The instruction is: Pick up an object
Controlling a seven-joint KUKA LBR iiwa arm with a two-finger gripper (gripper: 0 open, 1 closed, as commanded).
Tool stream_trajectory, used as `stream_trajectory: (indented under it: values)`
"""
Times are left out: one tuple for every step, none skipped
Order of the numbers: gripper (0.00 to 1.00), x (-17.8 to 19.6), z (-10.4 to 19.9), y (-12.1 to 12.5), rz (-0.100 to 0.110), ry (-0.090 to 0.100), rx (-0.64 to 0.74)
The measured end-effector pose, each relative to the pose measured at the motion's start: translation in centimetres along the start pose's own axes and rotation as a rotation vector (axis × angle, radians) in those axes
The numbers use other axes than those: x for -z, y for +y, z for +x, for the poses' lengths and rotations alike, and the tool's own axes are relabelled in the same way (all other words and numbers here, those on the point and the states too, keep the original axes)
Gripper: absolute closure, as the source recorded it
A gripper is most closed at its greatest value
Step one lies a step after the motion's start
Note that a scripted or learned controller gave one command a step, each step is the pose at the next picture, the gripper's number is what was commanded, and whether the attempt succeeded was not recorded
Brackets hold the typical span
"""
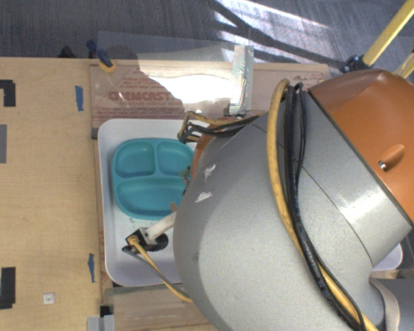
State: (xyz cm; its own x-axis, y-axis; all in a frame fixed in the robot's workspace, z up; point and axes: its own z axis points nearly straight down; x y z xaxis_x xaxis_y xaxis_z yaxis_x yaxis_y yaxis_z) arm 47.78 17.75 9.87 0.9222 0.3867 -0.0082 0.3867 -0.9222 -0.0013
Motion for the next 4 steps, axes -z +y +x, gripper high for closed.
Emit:
stream_trajectory:
  values:
    - [1.00, 7.6, 1.6, -2.1, 0.002, 0.012, -0.195]
    - [1.00, 9.9, 1.9, -4.5, 0.001, 0.010, -0.194]
    - [1.00, 24.7, 1.8, -3.9, 0.003, 0.020, -0.196]
    - [1.00, 14.8, 1.7, -4.4, -0.002, -0.001, -0.034]
